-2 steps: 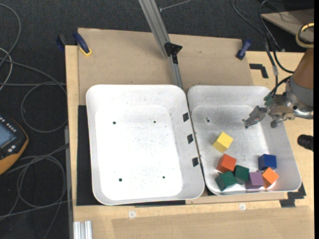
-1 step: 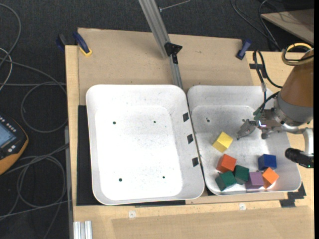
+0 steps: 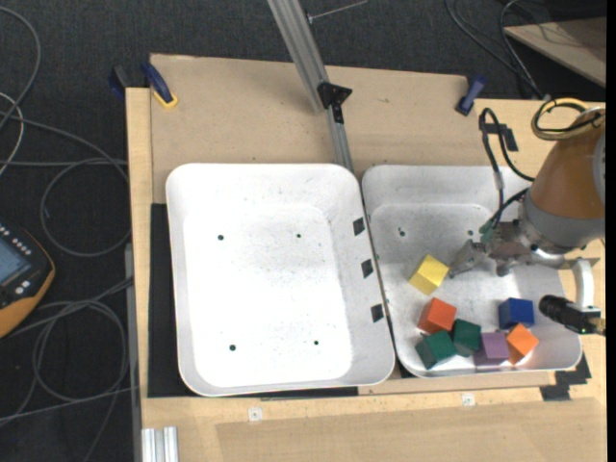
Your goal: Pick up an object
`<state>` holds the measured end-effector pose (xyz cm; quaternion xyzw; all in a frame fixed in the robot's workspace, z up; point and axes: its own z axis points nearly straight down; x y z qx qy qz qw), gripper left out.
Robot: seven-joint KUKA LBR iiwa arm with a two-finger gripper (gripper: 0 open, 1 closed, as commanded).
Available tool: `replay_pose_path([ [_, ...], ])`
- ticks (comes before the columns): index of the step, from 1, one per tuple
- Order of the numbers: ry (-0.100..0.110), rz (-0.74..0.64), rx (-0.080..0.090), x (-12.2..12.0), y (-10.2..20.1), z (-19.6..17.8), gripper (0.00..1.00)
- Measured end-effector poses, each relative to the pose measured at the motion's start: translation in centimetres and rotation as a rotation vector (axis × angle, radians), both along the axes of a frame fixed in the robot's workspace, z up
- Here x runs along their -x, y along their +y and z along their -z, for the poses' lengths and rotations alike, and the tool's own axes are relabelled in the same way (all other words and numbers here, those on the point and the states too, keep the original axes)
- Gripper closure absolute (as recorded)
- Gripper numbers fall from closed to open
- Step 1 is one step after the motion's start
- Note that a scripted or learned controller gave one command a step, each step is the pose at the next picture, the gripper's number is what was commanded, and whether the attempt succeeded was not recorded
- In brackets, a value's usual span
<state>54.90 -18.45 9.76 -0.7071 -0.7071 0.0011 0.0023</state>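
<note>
Bench: pale wood/MDF board (image 3: 250,94) on dark grey carpet (image 3: 77,27), w/ loose cables (image 3: 58,191) strewn on the floor at left. Blue clamps (image 3: 159,83) grip the far edge, left & right corners. A grey aluminium strut (image 3: 303,46) slants down from the far side to the gap betw. the bins. Yellow-black handheld device (image 3: 17,272) lies on the floor, far left; its screen is too small to read. No legible writing or brand marks anywhere.

Left bin (image 3: 192,354): white, speckled w/ dark scuffs, four small dark dots in the base.

Right bin (image 3: 385,186): holds the blocks, all in its near half. Yellow block (image 3: 429,274) sits alone nr the middle. Orange-red block (image 3: 440,313) just nearer; two green blocks (image 3: 450,343) beside it, touching; purple block (image 3: 494,346) and orange block (image 3: 522,341) to the right at the near wall; blue block (image 3: 516,312) just beyond those.

Arm w/ orange band (image 3: 568,186) enters from right. Gripper (image 3: 491,250) is over the right bin, just right of and beyond the yellow block, apart from it. Jaws: can't tell how far open; nothing seen held.
</note>
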Motion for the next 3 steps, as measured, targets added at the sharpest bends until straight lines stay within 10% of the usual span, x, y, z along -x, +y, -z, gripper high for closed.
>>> replay_pose_path([
  [1, -0.007, -0.001, 0.001, -0.2, 0.0, -1.3, 1.00],
  [3, -0.012, -0.001, 0.004, -0.1, 0.4, -10.5, 1.00],
])
